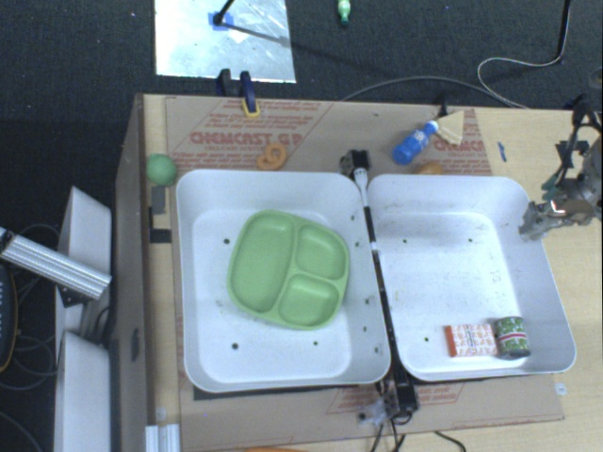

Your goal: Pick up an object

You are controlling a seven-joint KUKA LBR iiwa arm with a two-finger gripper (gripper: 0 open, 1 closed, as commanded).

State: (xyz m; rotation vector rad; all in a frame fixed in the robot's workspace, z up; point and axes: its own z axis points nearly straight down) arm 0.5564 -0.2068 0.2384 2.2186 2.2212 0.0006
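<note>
- Nearest the camera, at about five o'clock in the view, a small red-and-white packet (470,339) is lying flat on the floor of the right bin (452,243), touching a small green-labelled can (512,337) just to its three o'clock side; both are sitting close to the bin's near wall.
- The packet is looking light and probably a little soft, so a pinch across its short sides seems best; the can is looking stiff, smooth and apt to roll, so closing across its round body is the safer hold, in my judgement.
- Because the two are touching, fingers coming down between them are risking a nudge to either one.
- Toward nine o'clock of centre, a green divided plate (288,269) is resting in the left bin (217,252); it is rigid and shallow, with only its rim offering a hold.
- At three o'clock, the gripper (546,213) is hanging over the right bin's far right rim, well apart from the packet and can, carrying nothing visible; whether it is spread or closed I cannot tell.
- Farther back, at one o'clock, a blue bottle (415,144) is lying on the bench beyond the bins, and a green ball (161,169) is sitting at ten o'clock.
</note>
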